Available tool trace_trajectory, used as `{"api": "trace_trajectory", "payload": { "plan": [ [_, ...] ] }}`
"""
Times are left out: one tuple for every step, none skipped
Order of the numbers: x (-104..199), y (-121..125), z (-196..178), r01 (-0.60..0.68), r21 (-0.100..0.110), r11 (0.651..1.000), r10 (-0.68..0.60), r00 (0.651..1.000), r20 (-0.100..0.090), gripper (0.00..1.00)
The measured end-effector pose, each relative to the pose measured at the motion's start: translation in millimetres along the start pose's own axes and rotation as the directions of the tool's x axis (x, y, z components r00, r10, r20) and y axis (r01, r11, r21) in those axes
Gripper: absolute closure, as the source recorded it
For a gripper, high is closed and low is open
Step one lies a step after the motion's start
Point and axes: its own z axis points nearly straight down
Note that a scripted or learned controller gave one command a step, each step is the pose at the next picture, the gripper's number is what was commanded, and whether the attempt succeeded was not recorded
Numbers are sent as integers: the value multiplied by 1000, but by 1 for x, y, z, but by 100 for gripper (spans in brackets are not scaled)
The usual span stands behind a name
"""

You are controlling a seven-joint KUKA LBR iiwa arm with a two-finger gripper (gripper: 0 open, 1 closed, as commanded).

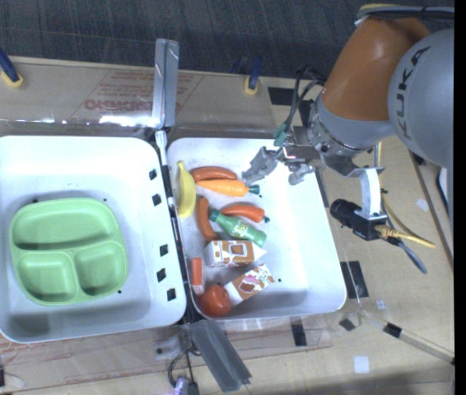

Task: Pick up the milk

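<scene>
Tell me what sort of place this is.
Probably a robotics lab's grasping test bench: two white bins side by side, toy food such as a milk carton and carrot, and a KUKA arm with its claw above them.

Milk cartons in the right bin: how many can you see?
2. One milk carton lies mid-bin below the green bottle; the other carton lies tilted near the front wall beside the tomato. Others could be hidden beneath the pile.

one fixed camera, high above, slanting down on both bins, arm from right
</scene>
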Motion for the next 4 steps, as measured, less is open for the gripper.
{"api": "trace_trajectory", "payload": {
  "plan": [
    [-9,-38,135,-19,0,1000,19,1000,0,0],
    [-25,-59,170,3,-42,999,-3,1000,2,0],
    [-31,-57,156,4,-53,999,-3,1000,16,100],
    [51,-85,86,18,-2,1000,-18,1000,0,100]
  ]
}}
